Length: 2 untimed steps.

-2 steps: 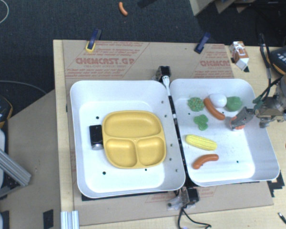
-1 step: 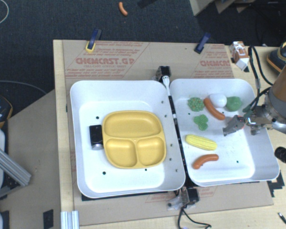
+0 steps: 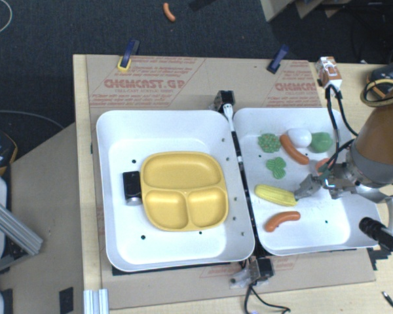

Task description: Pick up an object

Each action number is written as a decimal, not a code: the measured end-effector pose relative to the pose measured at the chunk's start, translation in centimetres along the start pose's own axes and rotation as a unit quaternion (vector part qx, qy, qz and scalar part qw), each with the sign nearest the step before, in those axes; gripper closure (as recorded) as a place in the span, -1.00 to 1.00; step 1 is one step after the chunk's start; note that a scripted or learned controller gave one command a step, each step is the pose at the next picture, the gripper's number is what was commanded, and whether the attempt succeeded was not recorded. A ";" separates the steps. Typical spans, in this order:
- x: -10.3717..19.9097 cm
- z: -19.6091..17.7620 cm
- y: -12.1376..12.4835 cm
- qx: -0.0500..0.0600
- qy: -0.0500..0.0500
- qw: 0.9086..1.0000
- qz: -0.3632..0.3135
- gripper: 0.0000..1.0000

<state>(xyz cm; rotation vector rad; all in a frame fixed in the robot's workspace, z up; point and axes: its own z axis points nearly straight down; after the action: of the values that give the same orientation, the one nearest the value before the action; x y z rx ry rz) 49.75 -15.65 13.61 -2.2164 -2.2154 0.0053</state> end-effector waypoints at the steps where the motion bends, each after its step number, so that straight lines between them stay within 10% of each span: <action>1: 0.1 5.3 0.0 -0.001 0.000 1.000 0.000 -1.00; 2: 0.0 4.0 0.1 -0.004 -0.002 1.000 0.001 1.00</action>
<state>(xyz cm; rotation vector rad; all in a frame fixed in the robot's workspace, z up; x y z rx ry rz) 49.77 -15.63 9.62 -2.2238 -2.2198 -0.0006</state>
